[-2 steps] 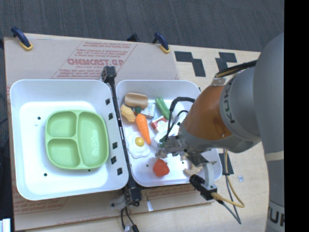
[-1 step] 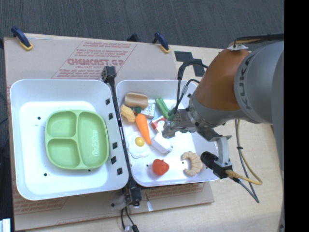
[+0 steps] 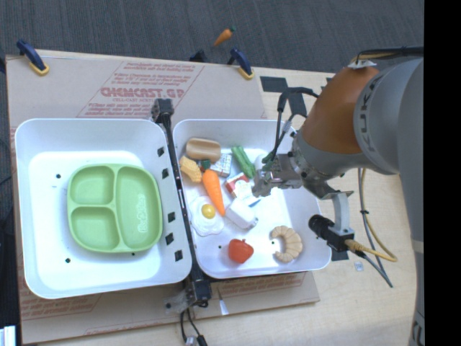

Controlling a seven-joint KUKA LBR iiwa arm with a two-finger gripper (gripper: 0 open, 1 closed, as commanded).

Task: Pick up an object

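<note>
Gripper [image 3: 261, 186] low in right bin [image 3: 306, 262], over the packets near its centre.
Finger state: cannot tell. Nearest target: white carton [image 3: 241, 213], mid-bin, beside carrot [image 3: 213, 192]. Likely light, stiff, smooth; best gripped across short sides, avoiding corner slip.

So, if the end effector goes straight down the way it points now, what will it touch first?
Probably the white carton lying just under the end effector, next to the carrot. Depth is hard to judge from this slanted view, so it could instead land on the bin floor beside it.
</note>
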